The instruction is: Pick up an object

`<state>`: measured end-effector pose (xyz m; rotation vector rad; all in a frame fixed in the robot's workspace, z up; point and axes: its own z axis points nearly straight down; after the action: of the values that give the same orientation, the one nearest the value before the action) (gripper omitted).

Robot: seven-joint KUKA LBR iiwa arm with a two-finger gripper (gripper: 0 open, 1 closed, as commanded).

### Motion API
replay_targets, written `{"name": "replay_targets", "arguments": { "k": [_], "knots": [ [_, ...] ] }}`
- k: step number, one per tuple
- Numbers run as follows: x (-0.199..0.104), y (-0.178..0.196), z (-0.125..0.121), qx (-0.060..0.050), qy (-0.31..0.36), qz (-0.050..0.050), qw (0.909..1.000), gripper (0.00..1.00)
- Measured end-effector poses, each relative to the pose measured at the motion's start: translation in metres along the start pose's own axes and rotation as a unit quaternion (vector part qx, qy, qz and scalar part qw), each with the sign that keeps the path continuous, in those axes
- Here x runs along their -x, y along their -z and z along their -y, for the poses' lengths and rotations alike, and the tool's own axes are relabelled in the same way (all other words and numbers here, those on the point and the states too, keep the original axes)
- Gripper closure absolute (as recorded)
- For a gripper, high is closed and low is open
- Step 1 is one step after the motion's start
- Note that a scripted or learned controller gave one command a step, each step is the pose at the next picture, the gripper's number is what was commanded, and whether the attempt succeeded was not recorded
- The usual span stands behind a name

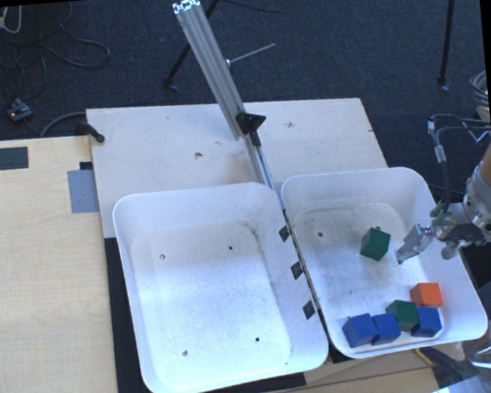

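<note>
We see the gripper (pixel 414 244) at the right side of the right bin (pixel 349 192), coming in over its right wall. It is small and partly blurred, so we cannot tell how the jaws stand, and we see nothing caught in them. Just to the left of it a dark green block (pixel 374 244) sits tilted on the bin floor, near the gripper, and we cannot tell if they touch. Lower down, along the front wall of the same bin, we find a little row of blocks packed close together: a big blue block (pixel 359 330), a smaller blue block (pixel 385 326) touching it, a green block (pixel 403 311) behind them, another blue block (pixel 427 321) at the right end, and an orange block (pixel 426 294) just behind that one. The row is well below the gripper. The left bin (pixel 146 244) sits right beside the right one, and we see only small dark dots on its floor. A long grey metal bar (pixel 216 73) slants down from the top to where the two bins meet.
</note>
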<state>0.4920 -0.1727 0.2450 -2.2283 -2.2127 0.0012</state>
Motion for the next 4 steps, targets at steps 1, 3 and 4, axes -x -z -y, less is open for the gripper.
{"name": "replay_targets", "arguments": {
  "k": [1, 3, 4],
  "knots": [
    [0.017, -0.126, -0.067, -0.003, 0.005, -0.001, 1.0, 0.0],
    [-0.022, -0.145, -0.103, 0.0, 0.006, 0.0, 1.0, 1.0],
    [-0.122, -0.051, -0.086, 0.002, 0.007, -0.002, 1.0, 1.0]
  ]
}}
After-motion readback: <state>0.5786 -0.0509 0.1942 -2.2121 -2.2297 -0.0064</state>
